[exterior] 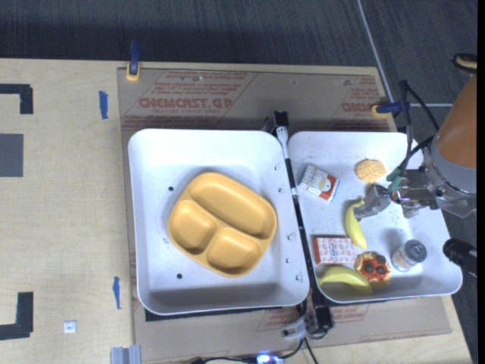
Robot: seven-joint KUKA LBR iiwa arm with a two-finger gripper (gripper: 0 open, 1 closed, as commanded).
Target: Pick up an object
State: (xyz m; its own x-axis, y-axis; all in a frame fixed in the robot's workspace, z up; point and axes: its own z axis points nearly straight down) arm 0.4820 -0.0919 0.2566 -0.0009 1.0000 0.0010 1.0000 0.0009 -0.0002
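Observation:
My gripper [370, 203] hangs over the middle of the right bin [436, 283], reaching in from the right. Its tip is right above the top end of a small yellow banana [354, 228], which lies on the bin floor. I cannot tell if they touch. Nothing visibly hangs from the gripper. An orange round biscuit [370, 170] lies just behind the gripper. A white and red carton [318, 182] sits to its left.
Near the right bin's front edge lie a red and white packet [333, 249], a second banana [345, 280], a red-orange round toy [372, 265] and a small grey can [409, 255]. The left bin [151, 158] holds a large yellow divided tray [220, 222].

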